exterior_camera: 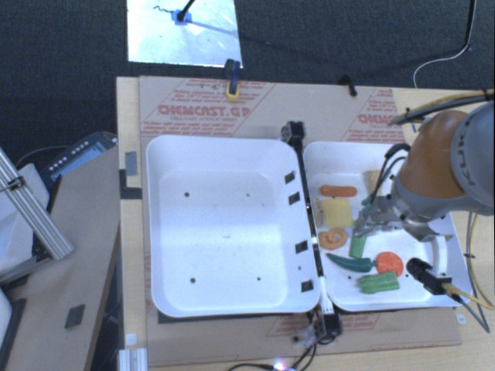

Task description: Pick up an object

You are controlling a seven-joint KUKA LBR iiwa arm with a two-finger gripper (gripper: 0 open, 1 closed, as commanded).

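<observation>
The right bin (340, 304) holds several toy foods: an orange-red sausage (339, 191), a yellow block (336, 212), an orange round slice (333, 239), a light green stick (357, 245), a dark green pepper (349, 262), a red tomato (389, 263) and a green vegetable (379, 284). A pale piece (372, 180) lies near the bin's back. My gripper (365, 221) hangs low in the middle of this bin, just right of the yellow block and right above the top end of the light green stick. The arm's body hides the bin's right part.
The left bin (166, 157) stands beside the right one, with a black divider bar (305, 215) between them. Both rest on a cardboard sheet (201, 110). A yellow clamp (232, 91) sits at the bench's back edge. Cables (445, 56) run behind the arm.
</observation>
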